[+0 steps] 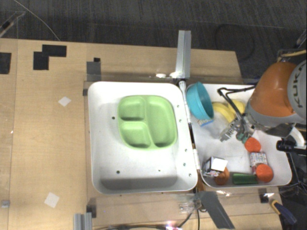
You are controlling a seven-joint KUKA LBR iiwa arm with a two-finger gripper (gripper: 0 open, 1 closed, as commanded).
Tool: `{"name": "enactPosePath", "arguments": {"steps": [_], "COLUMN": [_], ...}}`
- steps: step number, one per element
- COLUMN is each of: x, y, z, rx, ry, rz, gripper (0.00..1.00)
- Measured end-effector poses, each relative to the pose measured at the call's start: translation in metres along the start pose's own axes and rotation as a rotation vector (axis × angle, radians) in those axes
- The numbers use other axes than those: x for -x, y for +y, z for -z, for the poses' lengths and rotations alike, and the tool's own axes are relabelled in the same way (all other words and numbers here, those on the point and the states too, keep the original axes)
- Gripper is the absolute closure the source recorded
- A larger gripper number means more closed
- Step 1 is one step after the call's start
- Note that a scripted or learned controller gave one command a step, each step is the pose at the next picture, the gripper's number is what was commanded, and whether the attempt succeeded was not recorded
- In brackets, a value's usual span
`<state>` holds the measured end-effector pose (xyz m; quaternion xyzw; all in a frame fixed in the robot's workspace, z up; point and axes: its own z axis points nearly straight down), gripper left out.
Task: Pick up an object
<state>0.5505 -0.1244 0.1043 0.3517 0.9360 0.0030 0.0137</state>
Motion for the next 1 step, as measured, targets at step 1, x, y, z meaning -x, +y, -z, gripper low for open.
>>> {"name": "enactPosePath", "arguments": {"steps": [1], "x": [0.0281], "y": [0.0764], "z": [0.1149], "rx": [-0.007], "ry": [0.011], "rz": [-0.218], "gripper": [1.0]}}
